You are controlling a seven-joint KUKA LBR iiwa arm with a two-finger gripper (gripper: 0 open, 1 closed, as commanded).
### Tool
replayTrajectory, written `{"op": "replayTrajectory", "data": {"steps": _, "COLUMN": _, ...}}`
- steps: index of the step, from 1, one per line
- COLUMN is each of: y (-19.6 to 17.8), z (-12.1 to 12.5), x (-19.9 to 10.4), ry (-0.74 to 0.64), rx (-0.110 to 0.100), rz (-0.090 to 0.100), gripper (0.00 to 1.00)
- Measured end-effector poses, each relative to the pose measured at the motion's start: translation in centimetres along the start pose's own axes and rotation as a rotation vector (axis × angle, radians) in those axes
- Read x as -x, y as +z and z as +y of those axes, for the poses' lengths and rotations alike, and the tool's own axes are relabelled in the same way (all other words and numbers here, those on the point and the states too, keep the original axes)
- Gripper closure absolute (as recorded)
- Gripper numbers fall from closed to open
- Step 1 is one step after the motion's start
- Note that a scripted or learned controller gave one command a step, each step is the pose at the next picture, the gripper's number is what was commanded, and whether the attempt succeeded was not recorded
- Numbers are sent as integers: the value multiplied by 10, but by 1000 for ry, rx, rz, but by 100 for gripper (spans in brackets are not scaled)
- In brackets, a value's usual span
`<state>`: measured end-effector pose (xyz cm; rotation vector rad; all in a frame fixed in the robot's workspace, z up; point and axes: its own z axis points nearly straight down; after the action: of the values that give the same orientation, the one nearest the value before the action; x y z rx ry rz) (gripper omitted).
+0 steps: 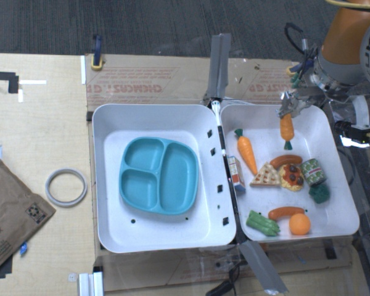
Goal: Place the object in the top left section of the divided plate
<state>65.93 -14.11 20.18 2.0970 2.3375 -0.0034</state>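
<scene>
Small orange carrot, green stub pointing down, hanging upright from gripper, pinched at its top end between closed-in fingers, above right bin near 12 o'clock. In that bin: second carrot at 9 o'clock, waffle wedge, pizza slice, sausages, an orange, green items. Left bin holding blue divided plate, sections bare. Arm entering from 2 o'clock, wrist angled down-left.

Dark grey carpet is running across the top. A pale wooden benchtop is lying at left, bearing a tape roll, a brown cardboard piece and black tape marks.
</scene>
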Motion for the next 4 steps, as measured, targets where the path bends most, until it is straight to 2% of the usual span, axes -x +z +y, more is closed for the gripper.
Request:
{"op": "replayTrajectory", "data": {"steps": 1, "y": 26, "z": 4, "x": -39, "ry": 43, "rx": -1, "rz": 2, "gripper": 100}}
{"op": "replayTrajectory", "data": {"steps": 2, "y": 10, "z": -17, "x": -119, "ry": 3, "rx": -1, "rz": 2, "gripper": 100}}
{"op": "replayTrajectory", "data": {"steps": 3, "y": 11, "z": -79, "x": -199, "ry": 139, "rx": -3, "rz": 2, "gripper": 100}}
{"op": "replayTrajectory", "data": {"steps": 4, "y": 36, "z": -64, "x": -268, "ry": 27, "rx": -3, "rz": 1, "gripper": 100}}
